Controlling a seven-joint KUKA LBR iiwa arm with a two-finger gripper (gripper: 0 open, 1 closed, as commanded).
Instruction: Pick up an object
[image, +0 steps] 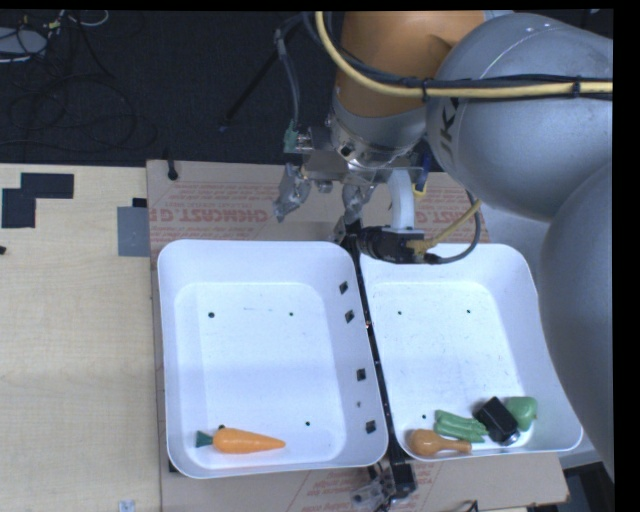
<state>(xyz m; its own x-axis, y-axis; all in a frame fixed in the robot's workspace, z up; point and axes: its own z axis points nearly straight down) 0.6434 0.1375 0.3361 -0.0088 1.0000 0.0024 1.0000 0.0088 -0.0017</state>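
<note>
My gripper (320, 207) hangs above the far rim where the two bins meet. Its fingers are spread open and nothing is between them. An orange carrot with a green top (246, 440) lies at the near edge of the left bin (180, 300). In the near right corner of the right bin (520, 290) lie an orange pear-shaped toy (436, 443), a green pod (460, 426), a black block (497, 420) and a round green piece (522, 408), packed close together.
The big grey arm with its orange band (400, 40) covers the top right of the view. A black divider (360, 340) runs between the bins. Cardboard (230, 200) lies under them, on a wooden bench (70, 340).
</note>
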